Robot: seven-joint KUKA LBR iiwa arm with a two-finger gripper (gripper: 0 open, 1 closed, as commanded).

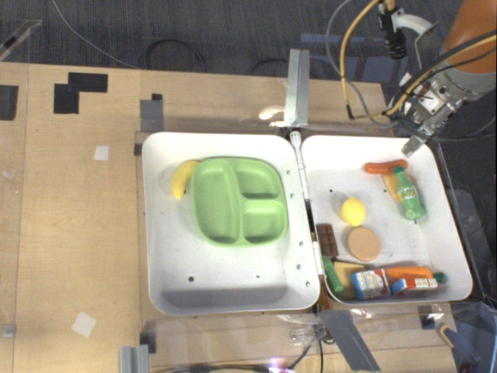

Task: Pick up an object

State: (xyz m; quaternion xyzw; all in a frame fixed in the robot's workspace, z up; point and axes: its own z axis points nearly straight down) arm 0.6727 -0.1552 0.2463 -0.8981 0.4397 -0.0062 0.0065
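The grey claw (pixel 412 146) hangs over the right white bin's (pixel 458 231) far rim; its spread possibly hidden, I cannot tell. The small carton's (pixel 371 284) label is unreadable.

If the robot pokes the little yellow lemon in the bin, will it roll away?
Probably yes. The lemon looks round and smooth, and it has bare floor around it in the right bin, so a nudge would likely send it rolling. It could also slip between the fingers, being curved. It looks like small toy food, so it is probably light.
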